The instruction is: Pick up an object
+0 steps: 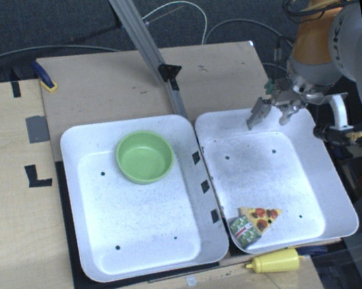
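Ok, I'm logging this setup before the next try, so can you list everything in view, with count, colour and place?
bowl: one, green, upper part of the left bin
left bin: one, white, shallow, left half of the bench
right bin: one, white, shallow, beside the left bin
pizza slice toy: one, yellow with red spots, near front edge of the right bin
small package: one, green and white, front left corner of the right bin, against the pizza slice toy
bottle: one, yellow, lying on the bench just in front of the right bin
clamp: one, blue and yellow, back left of the board
pole: one, grey, slanting behind the bins
gripper: one, grey, above the back edge of the right bin, holding nothing
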`<control>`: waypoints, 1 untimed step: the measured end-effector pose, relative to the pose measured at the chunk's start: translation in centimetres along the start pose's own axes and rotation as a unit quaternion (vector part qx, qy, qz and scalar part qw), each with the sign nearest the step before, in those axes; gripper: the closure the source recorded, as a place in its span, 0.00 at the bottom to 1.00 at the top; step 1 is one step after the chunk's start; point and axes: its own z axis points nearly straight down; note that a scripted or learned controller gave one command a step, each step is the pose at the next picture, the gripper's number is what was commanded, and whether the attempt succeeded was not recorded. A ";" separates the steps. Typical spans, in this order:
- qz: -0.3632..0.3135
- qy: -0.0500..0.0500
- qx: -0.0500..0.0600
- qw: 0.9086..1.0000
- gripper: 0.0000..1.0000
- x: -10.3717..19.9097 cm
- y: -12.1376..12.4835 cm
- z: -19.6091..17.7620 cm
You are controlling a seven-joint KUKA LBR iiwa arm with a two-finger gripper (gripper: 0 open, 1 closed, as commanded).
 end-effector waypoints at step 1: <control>0.000 0.000 0.000 1.000 0.00 -0.5 -0.2 4.6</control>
